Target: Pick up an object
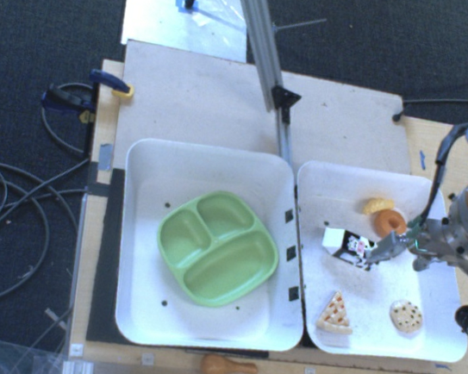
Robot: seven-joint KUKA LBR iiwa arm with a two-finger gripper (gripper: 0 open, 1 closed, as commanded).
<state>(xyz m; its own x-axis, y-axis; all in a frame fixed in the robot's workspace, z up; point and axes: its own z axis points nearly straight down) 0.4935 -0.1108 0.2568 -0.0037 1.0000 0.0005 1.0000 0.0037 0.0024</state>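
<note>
I'm watching the overhead camera view. The grey arm with the orange band is reaching in from the right, and its hand (379,247) is sitting low in the right shallow white bin (322,182), right at the small black-and-white boxy object (349,245). The tips are touching or just beside that object; I cannot tell if the hand is clenched, released, or grasping anything, as it is too small and blurred.

I'm judging the task as early to midway: the approach is done, the grasp and lift are left. Nothing is visibly raised off the bin floor.

The likely target looks small and blocky, white on the left side, dark with colour specks on the right, lying flat near the bin's middle. Just above it, the orange ring-shaped doughnut toy (390,221) is lying against the pale yellow bread-like piece (378,205). Near the front wall, the tan waffle-patterned wedge (335,313) and the round spotted cookie (406,316) are lying apart from each other.

The left shallow white bin (126,296) is holding the green divided plastic plate (218,247). Both bins are sitting on the surface (195,98).
</note>
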